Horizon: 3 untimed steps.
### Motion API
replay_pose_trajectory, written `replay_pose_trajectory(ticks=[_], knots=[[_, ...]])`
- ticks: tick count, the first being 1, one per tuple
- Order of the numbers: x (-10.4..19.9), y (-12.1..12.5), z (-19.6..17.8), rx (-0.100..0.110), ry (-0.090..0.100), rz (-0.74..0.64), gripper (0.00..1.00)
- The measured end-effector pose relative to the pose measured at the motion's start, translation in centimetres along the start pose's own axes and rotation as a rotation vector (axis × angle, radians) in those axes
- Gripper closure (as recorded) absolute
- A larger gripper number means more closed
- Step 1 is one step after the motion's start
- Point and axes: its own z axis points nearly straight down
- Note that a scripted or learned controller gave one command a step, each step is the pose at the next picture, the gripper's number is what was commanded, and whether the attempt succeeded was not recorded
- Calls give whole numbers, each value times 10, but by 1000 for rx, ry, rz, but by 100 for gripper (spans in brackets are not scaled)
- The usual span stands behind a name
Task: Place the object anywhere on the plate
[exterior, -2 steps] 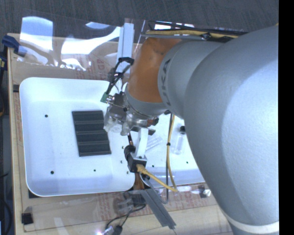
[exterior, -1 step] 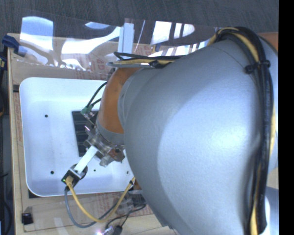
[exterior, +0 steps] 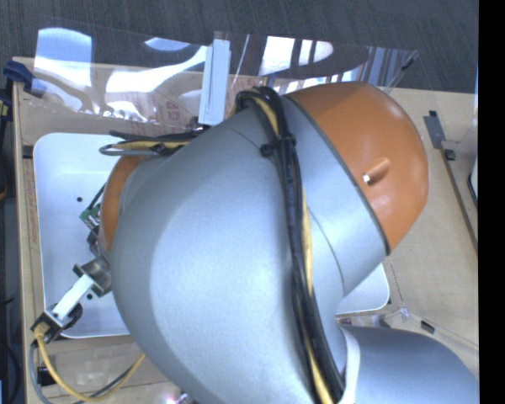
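Over the left bin the arm blocks everything — plate, object, whether the jaws are spread I cannot tell — so descend slowly.

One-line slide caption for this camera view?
Grey arm with orange band looms over the left white bin, blocking most of it.

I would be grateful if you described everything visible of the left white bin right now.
The left white bin is a shallow, smooth tray with rounded corners, apparently plastic, lying flat on the wooden bench. Its left wall, part of its far rim and a strip of floor show; the grey arm with its orange band hangs over the rest. A few small dark specks mark the floor near the far left. A clear plastic sheet stands behind its far edge.
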Motion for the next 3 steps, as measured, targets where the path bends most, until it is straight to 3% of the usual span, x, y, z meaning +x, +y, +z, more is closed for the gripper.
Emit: replay_pose_trajectory(ticks=[1,2,3], knots=[[-27,42,-116,-4,6,280,100],[-39,134,-100,0,1,213,100],[-23,211,-101,1,1,325,100]])
